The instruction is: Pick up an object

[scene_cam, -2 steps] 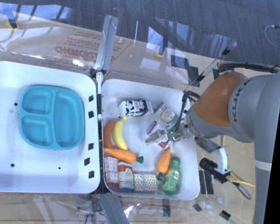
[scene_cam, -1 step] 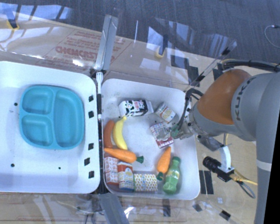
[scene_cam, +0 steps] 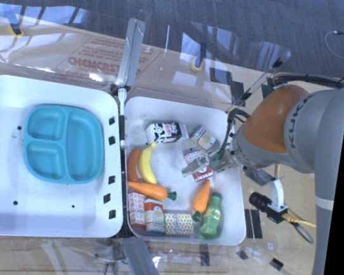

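The claw [scene_cam: 198, 168] hangs low inside the right bin [scene_cam: 229, 203], its metal fingers over a small red-and-white packet [scene_cam: 203, 174]; whether they are spread or pinching cannot be told. Just below it lie a tapered orange carrot [scene_cam: 201, 196] and a glossy green bottle [scene_cam: 211, 216]. To its left curves a smooth yellow banana [scene_cam: 147, 163]. The grey arm [scene_cam: 313, 132] bends in from the right, its orange band [scene_cam: 272, 120] uppermost.

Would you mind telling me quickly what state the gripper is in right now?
Gripper: low in the right bin among small packets; open or closed cannot be told.
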{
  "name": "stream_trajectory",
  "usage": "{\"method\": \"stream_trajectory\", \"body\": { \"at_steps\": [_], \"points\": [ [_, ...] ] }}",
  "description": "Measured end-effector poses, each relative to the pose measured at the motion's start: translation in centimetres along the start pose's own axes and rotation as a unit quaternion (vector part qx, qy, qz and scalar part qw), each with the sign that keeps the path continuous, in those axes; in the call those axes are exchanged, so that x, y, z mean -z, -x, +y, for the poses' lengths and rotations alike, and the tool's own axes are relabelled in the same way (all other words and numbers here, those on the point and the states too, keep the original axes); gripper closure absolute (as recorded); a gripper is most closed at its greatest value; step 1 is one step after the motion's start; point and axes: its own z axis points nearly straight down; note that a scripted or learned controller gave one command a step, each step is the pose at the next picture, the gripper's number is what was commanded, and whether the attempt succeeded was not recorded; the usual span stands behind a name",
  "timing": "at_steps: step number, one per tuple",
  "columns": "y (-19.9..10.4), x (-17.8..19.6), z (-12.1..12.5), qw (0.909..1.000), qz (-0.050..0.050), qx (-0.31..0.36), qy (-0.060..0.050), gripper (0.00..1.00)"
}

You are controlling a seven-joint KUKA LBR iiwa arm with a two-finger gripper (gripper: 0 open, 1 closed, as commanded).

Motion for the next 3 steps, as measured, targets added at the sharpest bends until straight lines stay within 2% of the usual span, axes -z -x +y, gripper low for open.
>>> {"method": "stream_trajectory", "body": {
  "at_steps": [1,2,3],
  "points": [
    [1.1,-2.1,3.2,0.9990,0.006,-0.044,-0.008,0.00],
    [1.1,-1.0,3.3,0.9991,0.006,-0.041,-0.008,1.00],
    [1.6,2.5,4.0,0.9983,0.006,-0.057,-0.008,1.00]
  ]
}}
